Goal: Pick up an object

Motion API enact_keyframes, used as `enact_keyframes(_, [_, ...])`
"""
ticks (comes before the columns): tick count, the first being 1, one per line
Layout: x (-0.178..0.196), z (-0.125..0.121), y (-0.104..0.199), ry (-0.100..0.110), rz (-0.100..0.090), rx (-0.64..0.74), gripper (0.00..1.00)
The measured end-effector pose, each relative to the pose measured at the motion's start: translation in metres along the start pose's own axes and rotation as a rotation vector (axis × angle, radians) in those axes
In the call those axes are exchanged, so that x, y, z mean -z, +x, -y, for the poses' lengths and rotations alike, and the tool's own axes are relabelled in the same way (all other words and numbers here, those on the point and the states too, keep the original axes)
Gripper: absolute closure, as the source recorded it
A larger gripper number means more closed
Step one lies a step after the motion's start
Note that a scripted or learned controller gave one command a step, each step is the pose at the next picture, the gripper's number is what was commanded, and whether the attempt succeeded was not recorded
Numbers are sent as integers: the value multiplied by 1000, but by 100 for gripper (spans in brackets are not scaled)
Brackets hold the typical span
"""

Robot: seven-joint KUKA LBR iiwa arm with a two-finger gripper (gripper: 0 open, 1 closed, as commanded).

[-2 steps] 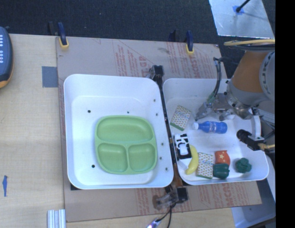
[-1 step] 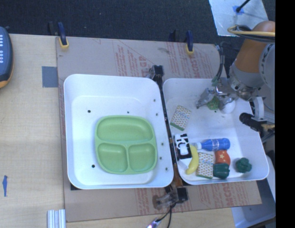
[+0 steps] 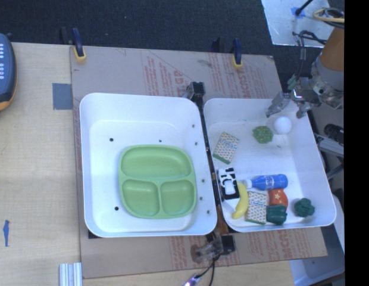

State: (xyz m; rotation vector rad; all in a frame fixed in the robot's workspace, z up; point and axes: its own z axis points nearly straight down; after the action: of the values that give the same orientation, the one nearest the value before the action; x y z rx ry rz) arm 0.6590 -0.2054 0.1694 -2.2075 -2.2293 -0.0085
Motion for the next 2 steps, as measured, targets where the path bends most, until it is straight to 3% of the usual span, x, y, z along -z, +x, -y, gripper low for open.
enact_keyframes(1, [-82, 4, 28, 10, 5, -3, 0])
enact_keyframes(2, [-66, 2, 26, 3, 9, -1, 100])
